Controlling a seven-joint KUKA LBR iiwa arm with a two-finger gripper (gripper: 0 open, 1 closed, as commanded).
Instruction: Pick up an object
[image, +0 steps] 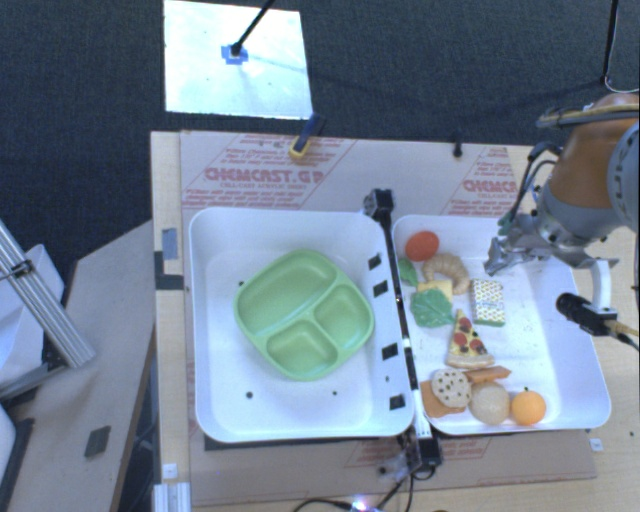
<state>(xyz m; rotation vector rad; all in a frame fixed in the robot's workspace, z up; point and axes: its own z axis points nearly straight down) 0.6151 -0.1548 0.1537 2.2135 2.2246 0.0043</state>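
The right white bin (575, 350) holds several toy foods: a red tomato (422, 244), a croissant (447, 267), a green leaf (432, 309), a checkered wafer (488, 301), a pizza slice (467, 343), a cookie (451, 388), a round bun (489, 403) and an orange (528, 407). My gripper (500, 256) hangs over the upper right part of this bin, just above the wafer and to the right of the croissant. Nothing shows between its tips.
The left white bin (220, 400) holds a green divided plate (303, 314). A black divider (395, 320) runs between the bins. A dark cylindrical part (585, 312) juts over the right bin's right edge. A white sheet (236, 60) lies beyond the bench.
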